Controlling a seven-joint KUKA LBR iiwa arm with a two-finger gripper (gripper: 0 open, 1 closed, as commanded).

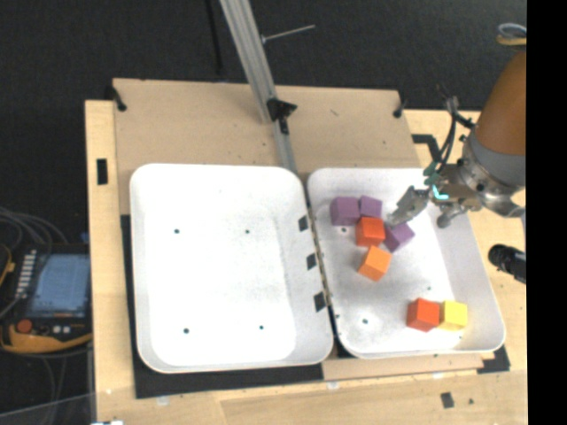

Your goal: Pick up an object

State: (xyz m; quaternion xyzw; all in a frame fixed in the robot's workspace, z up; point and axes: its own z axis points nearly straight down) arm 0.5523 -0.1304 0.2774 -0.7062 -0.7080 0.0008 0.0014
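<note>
The arm (pixel 501 131) enters as a thick rounded body; its upper part is a broad orange band, its lower part a grey collar at the wrist; dark cables (pixel 452 140) loop along its left side; below the collar sits a grey metal head of blocky parts; a small teal light glows on it; the gripper (pixel 409 207) is slim and grey.

Small cubes lay in the right bin (pixel 474 282): two purple cubes (pixel 345 209) touching near its far edge, a red-orange cube (pixel 370 231) against a third purple cube (pixel 400 235), an orange cube (pixel 375 262) mid-bin, and a red cube (pixel 424 313) touching a yellow cube (pixel 454 314) near the front right corner
</note>
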